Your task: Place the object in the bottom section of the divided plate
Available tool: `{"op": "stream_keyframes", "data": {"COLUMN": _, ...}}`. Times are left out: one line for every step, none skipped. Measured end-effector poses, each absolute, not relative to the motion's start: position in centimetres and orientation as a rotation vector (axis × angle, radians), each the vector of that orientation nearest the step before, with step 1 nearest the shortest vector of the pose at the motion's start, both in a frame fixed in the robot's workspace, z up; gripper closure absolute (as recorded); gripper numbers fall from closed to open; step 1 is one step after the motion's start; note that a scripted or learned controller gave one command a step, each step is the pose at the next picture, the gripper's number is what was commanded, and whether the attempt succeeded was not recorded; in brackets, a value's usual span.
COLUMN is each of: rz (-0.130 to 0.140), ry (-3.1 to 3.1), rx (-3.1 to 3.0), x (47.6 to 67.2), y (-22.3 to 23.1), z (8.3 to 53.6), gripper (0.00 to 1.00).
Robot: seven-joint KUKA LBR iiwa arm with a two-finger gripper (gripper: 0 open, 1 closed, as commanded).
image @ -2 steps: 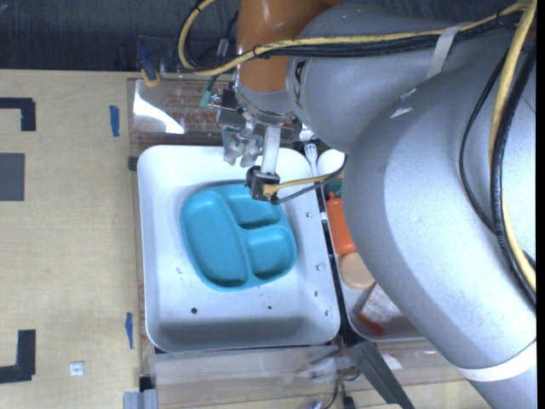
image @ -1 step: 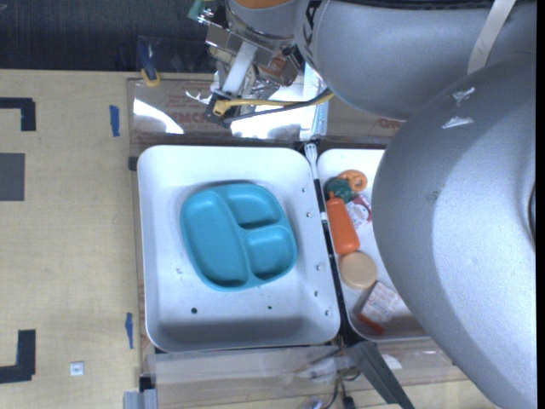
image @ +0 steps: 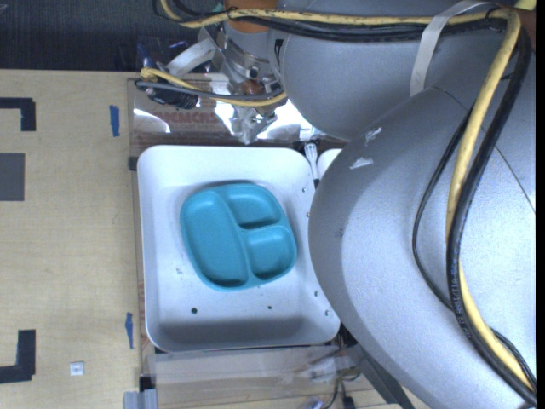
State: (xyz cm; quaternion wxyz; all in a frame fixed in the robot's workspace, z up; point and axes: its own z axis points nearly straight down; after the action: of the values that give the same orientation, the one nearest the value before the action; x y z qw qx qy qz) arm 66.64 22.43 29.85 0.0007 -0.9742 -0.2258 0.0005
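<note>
Looking down at a slant on the bench, you see a shallow white plastic bin (image: 162, 313) with rounded corners, and in its middle a turquoise divided plate (image: 238, 237) of three sections: one long section on the view's left, two smaller ones on its right. All three sections look bare. The plate sits clear of every bin wall, with a band of white floor around it; the widest open floor lies below it, toward the bin's near rim.

The large grey arm (image: 426, 228) of the robot fills the right of your view and overhangs the bin's right rim, hiding whatever lies beyond it. Yellow and black cables (image: 460, 254) run along the arm's body. Above the bin's far rim, the wrist end and its two-finger gripper (image: 243, 126) hang amid cable loops and shiny metal; it sits over the bench edge, outside the bin. You cannot tell how far its fingers are spread, nor whether anything is in them. The object to be placed cannot be made out anywhere.

To the left, the pale wooden benchtop (image: 68, 228) lies open, marked with black corner brackets (image: 21, 113) and short strips of blue tape (image: 114, 119). A reddish strip by the far rim carries lettering too blurred to read.
</note>
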Motion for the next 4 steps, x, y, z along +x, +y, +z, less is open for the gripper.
{"op": "stream_keyframes", "data": {"rz": 0.001, "ry": -0.607, "rx": -3.081, "x": 65.7, "y": 22.4, "z": 28.9, "gripper": 1.00}}
{"op": "stream_keyframes", "data": {"rz": -0.005, "ry": -0.437, "rx": -3.111, "x": 65.7, "y": 22.3, "z": 31.6, "gripper": 1.00}}
{"op": "stream_keyframes", "data": {"rz": -0.007, "ry": -0.432, "rx": -3.112, "x": 65.8, "y": 22.2, "z": 32.6, "gripper": 1.00}}
{"op": "stream_keyframes", "data": {"rz": -0.010, "ry": -0.427, "rx": -3.112, "x": 65.8, "y": 22.1, "z": 33.6, "gripper": 1.00}}
